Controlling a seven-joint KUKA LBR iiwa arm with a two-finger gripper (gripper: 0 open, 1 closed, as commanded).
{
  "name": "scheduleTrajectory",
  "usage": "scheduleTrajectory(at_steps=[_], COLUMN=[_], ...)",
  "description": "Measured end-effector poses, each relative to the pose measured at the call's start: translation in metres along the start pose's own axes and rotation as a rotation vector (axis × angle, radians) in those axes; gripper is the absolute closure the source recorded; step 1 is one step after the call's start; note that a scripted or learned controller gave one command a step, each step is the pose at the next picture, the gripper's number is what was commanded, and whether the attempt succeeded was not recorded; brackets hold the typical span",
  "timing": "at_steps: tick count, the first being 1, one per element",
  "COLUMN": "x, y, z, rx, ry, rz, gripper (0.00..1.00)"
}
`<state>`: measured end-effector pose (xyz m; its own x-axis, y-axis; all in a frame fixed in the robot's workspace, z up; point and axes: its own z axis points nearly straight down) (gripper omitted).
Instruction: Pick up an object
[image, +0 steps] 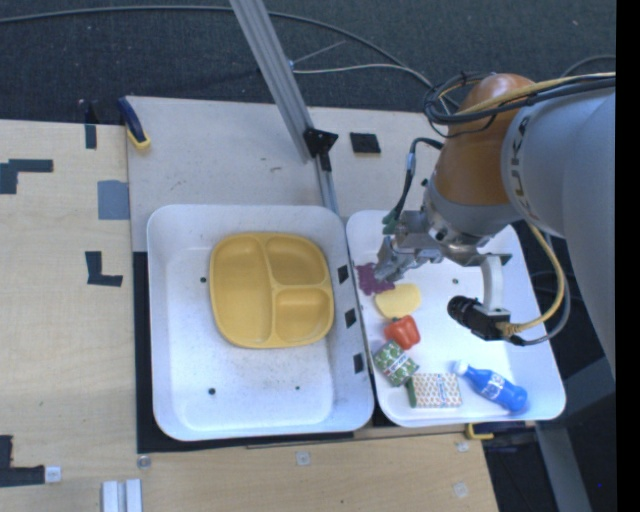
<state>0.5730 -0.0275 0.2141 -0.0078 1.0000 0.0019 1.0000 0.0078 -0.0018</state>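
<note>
My gripper (392, 262) hangs low over the upper left part of the right bin (535, 375). Just left of and below its tip lies a purple object (367, 279), partly hidden by it. A pale yellow object (398, 299) sits right under the tip. Nearer the front are a small red pepper (402, 331), a green packet (394, 364), a speckled square pad (435, 390) and a blue bottle (494, 388) lying on its side.
The left bin (180, 390) holds a yellow divided plate (271, 289). A slanted metal pole (285, 80) rises behind the bins. A black camera or clamp (476, 316) with cables hangs from the wrist over the right bin.
</note>
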Motion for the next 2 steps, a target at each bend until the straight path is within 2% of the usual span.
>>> scheduleTrajectory(at_steps=[1, 2], x=[0.048, 0.108], y=[0.024, 0.036], z=[0.006, -0.003], rx=[-0.001, -0.002], ry=[-0.001, 0.0], rz=[0.002, 0.0], gripper=[1.0, 1.0])
